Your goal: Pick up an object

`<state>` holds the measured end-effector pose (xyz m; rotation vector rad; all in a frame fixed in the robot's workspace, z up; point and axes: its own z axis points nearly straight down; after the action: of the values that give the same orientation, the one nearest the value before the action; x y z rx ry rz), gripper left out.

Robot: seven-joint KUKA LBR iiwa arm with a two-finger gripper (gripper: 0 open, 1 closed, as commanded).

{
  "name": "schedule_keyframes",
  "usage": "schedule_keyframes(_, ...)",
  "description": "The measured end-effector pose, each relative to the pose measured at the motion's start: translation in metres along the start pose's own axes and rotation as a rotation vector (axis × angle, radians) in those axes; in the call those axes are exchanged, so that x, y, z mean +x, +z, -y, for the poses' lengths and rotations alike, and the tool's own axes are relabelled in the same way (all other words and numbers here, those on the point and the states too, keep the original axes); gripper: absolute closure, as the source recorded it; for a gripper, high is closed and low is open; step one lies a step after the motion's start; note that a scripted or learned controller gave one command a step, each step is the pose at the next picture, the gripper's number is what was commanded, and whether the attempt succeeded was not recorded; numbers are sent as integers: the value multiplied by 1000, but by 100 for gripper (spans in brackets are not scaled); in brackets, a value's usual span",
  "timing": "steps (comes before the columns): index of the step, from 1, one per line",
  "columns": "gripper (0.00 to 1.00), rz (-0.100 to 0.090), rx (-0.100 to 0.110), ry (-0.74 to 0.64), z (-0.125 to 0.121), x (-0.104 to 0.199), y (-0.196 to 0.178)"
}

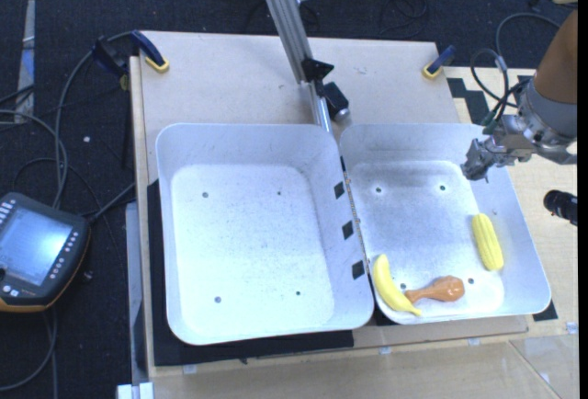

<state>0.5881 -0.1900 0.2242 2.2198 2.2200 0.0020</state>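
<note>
Left bin (184, 232): nothing to grab. Right bin (432, 181): three pieces at its near end. Banana (390, 285) lies against the left wall, long axis running away from you. Drumstick (439, 290) just right of it, lying crosswise, thin end touching the banana. Corn cob (488, 241) near the right wall, axis roughly front to back. Gripper (476, 164) hangs over the far right rim; can't tell how it's set. The corn is your nearest target, straight toward the near edge from the gripper.
</note>
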Motion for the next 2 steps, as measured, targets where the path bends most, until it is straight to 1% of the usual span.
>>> schedule_keyframes(1,100,-2,3,-4,2,51,7)
schedule_keyframes(2,100,-2,2,-5,4,106,-3)
